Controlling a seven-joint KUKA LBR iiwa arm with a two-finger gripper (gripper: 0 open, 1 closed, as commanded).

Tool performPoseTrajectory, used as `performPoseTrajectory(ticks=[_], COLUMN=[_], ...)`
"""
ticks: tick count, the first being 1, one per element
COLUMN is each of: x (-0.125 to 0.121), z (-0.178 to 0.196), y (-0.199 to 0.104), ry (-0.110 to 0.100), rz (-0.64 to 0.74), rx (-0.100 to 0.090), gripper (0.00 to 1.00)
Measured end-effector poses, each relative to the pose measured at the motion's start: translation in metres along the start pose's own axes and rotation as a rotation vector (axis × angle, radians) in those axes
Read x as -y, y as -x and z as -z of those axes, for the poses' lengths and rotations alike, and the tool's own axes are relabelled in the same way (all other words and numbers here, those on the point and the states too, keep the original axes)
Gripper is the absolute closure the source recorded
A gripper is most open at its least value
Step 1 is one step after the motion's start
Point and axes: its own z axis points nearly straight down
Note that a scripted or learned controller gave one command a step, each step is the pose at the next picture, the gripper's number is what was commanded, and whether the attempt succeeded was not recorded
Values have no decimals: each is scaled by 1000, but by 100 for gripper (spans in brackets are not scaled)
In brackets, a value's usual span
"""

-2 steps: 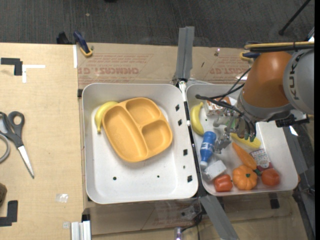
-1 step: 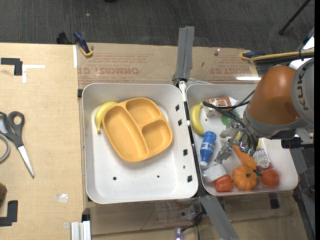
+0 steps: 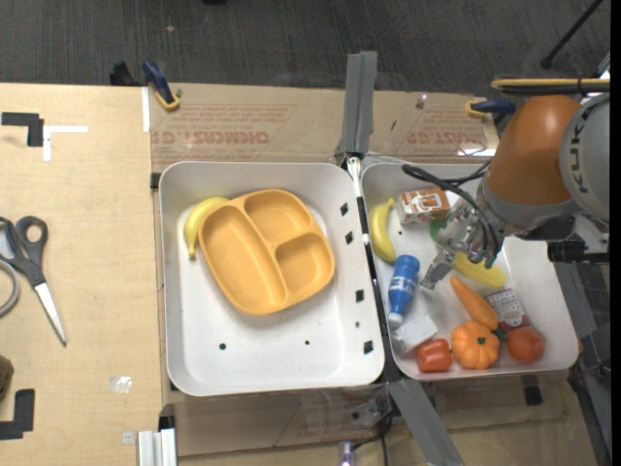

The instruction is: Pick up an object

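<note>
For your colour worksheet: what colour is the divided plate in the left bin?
The divided plate is yellow-orange, seen clearly in the camera view.

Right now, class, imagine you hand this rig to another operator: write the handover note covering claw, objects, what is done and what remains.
Claw: low over the right bin, nothing seen between its fingers; open or shut unclear.
Right bin: two bananas, blue bottle, carrot, small pumpkin, tomato, red pepper, brown carton.
Left bin: yellow divided plate, banana beside it.
Done: nothing lifted.
Left: grasp and raise one object.
</note>
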Motion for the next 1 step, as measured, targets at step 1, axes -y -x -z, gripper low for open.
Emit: performPoseTrajectory(ticks=[1], x=[-25], z=[0], y=[38], ry=[-10], rz=[-48], rx=[-17], gripper=[0])
